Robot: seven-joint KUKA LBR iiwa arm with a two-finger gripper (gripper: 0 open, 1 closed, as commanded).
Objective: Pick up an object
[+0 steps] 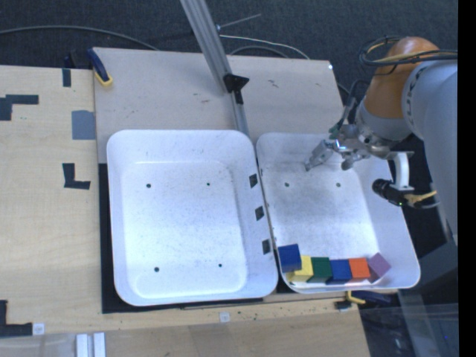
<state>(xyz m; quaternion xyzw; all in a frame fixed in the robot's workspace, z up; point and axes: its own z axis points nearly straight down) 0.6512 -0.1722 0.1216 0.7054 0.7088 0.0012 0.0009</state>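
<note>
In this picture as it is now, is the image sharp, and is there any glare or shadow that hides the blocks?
Camera view: light is even and soft, no strong glare on the right bin; the blocks along its near edge stay readable by colour, though slightly soft; the tool looks a little blurred; shadows are faint.

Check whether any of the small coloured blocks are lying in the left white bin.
No, the small coloured blocks all sit along the near edge of the right white bin.

Two white bins (182, 143); two blue blocks (289, 256), one yellow (301, 275), one green (320, 268), one orange (359, 268), one purple (378, 264).
</note>
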